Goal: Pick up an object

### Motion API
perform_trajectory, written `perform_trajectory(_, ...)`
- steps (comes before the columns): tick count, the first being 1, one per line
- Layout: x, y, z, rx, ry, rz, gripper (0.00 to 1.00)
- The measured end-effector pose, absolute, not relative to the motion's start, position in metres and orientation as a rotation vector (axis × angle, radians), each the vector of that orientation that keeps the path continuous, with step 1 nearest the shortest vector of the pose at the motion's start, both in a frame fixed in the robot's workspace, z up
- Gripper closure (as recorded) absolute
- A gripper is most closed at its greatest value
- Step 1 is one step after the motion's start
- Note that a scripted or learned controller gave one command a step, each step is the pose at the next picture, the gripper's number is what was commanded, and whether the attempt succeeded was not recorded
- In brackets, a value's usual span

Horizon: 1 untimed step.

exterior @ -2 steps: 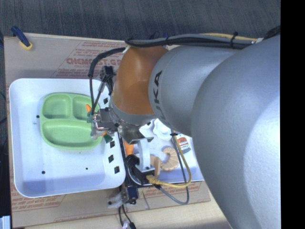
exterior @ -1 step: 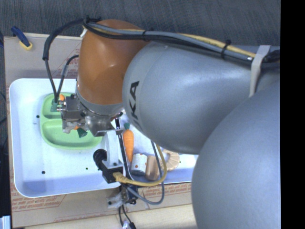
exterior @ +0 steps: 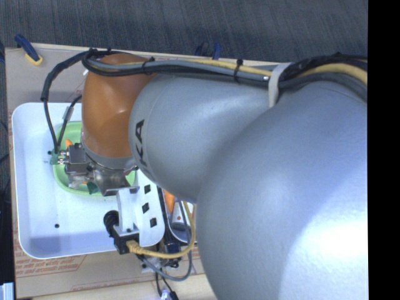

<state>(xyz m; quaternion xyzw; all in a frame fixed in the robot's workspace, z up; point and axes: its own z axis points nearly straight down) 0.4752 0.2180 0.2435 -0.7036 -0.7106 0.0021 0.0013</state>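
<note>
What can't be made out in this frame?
- End effector: in the camera view the orange band and wrist hardware cover it, so its state and any contents are unreadable.
- Green object in the left bin: mostly under the wrist; its identity is unclear.
- Right bin: hidden by the grey arm.
- Orange item beside the white bracket: a sliver, unidentifiable.

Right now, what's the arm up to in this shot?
The grey arm has reached across into the left white bin, its orange band and wrist over a green object lying there. The wrist hides the gripper's tip, so whether anything is grabbed can't be told. An orange object peeks out under the arm.
</note>
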Motion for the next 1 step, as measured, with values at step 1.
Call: perform_trajectory(1,0.4755,0.2184,0.2538,-2.199,-2.239,0.008,1.00)
